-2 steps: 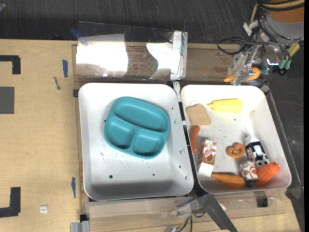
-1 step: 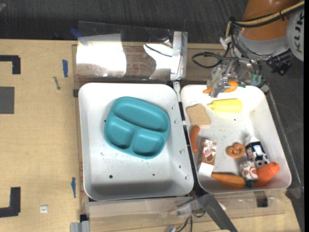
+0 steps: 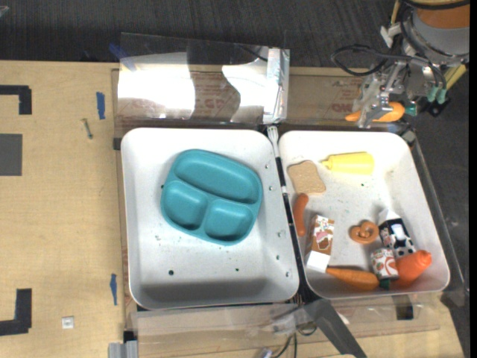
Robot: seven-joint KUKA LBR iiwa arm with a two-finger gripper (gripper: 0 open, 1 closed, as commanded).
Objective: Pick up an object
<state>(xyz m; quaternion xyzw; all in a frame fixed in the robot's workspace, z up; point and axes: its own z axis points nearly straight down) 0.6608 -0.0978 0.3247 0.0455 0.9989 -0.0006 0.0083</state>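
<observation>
We take the right bin (image 3: 417, 171) as our landmark. Our gripper (image 3: 381, 107) hangs just beyond its far rim, toward the far right corner, and between its fingers we see a small orange object (image 3: 387, 112), so we are clamped on that piece, above the bench and clear of the bin wall.

Inside the right bin, the yellow piece (image 3: 347, 162) lies near the far wall, with the slice of bread (image 3: 305, 176) beside it toward the left wall. A sausage (image 3: 299, 212) runs along the left wall. Along the near wall lie a carrot (image 3: 352, 277), a small carton (image 3: 322, 234) just above it, a pretzel (image 3: 364, 232), and a cluster of small items in the near right corner (image 3: 399, 256). The bin's middle floor and right wall are bare.

Left of the right bin, touching rim to rim, the left bin (image 3: 141, 259) holds a teal divided plate (image 3: 212, 196), with open floor all around it.
</observation>
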